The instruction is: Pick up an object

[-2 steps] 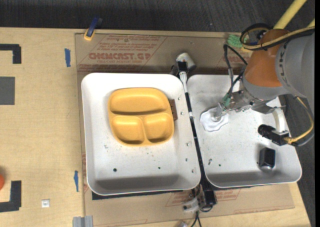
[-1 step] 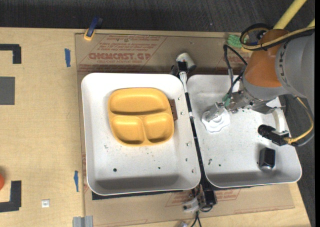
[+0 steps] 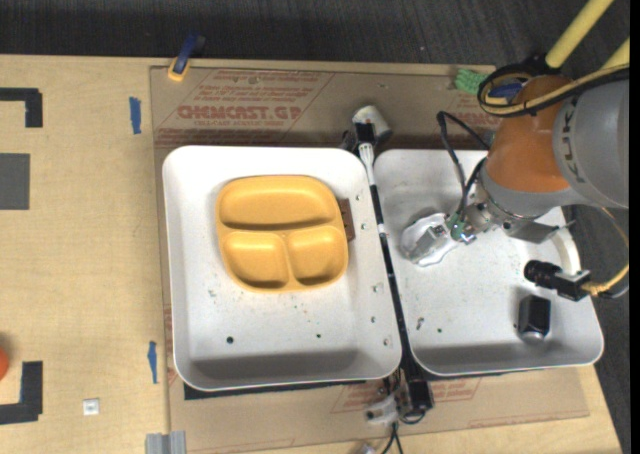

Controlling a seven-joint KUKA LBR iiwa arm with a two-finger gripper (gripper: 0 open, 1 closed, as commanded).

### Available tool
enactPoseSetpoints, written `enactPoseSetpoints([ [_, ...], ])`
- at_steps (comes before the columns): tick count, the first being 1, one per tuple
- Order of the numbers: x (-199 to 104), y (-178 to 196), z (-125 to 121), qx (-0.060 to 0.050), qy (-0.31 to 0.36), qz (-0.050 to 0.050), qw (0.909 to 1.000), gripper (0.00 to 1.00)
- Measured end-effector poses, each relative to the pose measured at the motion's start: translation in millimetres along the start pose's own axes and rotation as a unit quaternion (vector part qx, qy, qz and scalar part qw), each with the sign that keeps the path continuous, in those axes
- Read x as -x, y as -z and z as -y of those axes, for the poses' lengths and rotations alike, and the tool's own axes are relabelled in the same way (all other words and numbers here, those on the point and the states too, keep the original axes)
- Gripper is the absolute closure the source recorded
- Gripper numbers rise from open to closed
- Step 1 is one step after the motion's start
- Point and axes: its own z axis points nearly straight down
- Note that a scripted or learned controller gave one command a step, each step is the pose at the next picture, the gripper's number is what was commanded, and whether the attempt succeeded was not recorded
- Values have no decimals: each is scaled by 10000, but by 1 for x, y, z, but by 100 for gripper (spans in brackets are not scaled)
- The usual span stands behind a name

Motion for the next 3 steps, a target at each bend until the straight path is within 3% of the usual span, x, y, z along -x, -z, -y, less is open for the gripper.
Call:
enactPoseSetpoints([
  [1,-13,-1,47,-9,405,-4,9992,0],
  [3,-13,-1,47,-8,405,-4,9992,0],
])
